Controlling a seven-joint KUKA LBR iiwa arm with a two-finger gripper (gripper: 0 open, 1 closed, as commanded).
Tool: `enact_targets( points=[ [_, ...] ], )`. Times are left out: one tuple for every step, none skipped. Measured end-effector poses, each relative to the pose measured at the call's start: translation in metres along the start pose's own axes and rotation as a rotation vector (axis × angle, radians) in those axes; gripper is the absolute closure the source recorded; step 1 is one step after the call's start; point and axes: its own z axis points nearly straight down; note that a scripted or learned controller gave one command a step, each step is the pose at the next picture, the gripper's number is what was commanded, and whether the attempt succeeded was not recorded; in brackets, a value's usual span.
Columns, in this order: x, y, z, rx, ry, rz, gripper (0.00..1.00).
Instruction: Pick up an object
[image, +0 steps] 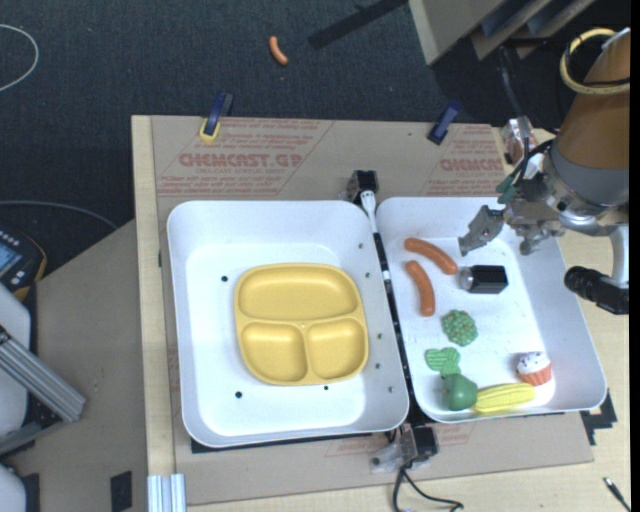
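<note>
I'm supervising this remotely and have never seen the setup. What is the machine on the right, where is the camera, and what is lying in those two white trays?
The camera sits above the bench, looking down at a slant. The grey and orange machine at the right is a robot arm; its gripper hangs over the right bin, with nothing visibly held. That bin holds toy food: two sausages, a black block, a green round piece, a broccoli-like green toy, a yellow corn cob and a small cupcake. The left bin holds a yellow divided plate.
</note>
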Motion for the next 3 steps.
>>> enact_targets(
  points=[
    [0.0,0.002,-0.007,-0.013,-0.002,-0.002,0.0],
    [0.007,-0.006,0.046,-0.006,0.001,-0.003,0.0],
    [0.004,0.004,0.099,-0.008,0.0,-0.003,0.0]
  ],
)
